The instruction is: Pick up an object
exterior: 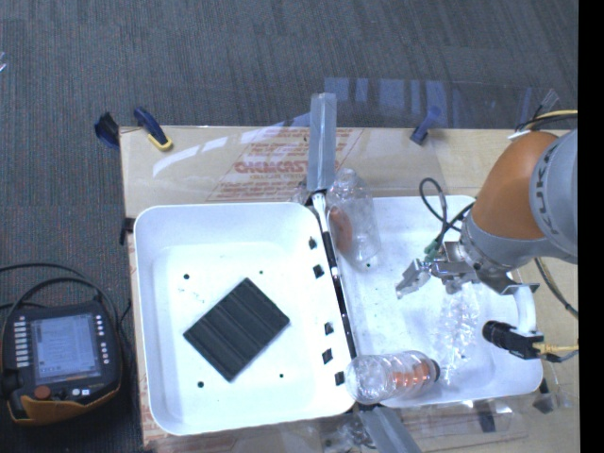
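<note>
My gripper [412, 278] hangs over the middle of the right bin [396, 333], open, with nothing between its fingers. A clear plastic bottle [355, 221] with something brown-orange inside leans at the bin's far left corner, against the divider. A second clear bottle [393, 376] with orange inside lies along the near wall. A crumpled clear plastic piece [455, 333] lies just below and right of the gripper. In the left bin [160, 253] a black ribbed slab [237, 328] lies flat.
A divider with black clips [330, 300] runs between the bins. A grey upright post [323, 144] stands behind it. A teach pendant [58, 352] sits on the floor at left. Blue clamps [151, 130] hold the bench's back edge.
</note>
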You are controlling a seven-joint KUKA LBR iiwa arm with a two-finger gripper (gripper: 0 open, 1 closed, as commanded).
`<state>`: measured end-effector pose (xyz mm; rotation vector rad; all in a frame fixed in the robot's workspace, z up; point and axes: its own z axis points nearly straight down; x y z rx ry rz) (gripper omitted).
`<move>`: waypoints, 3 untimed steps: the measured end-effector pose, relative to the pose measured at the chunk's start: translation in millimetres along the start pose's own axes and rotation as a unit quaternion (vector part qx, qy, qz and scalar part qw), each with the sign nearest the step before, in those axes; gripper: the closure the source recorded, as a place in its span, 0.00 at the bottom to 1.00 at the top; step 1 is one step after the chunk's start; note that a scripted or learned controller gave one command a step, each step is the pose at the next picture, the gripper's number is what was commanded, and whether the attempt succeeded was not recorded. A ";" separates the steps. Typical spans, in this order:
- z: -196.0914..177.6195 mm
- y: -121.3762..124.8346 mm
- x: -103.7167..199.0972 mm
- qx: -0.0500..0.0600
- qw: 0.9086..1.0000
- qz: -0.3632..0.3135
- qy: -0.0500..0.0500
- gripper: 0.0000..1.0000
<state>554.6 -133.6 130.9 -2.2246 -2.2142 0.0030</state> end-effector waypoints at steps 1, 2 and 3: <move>-92.8 -49.4 26.5 0.000 0.998 0.060 0.000 0.00; 15.1 -77.9 47.5 0.002 1.000 0.019 0.001 0.00; -54.7 -6.3 100.8 0.001 0.991 0.132 -0.001 0.00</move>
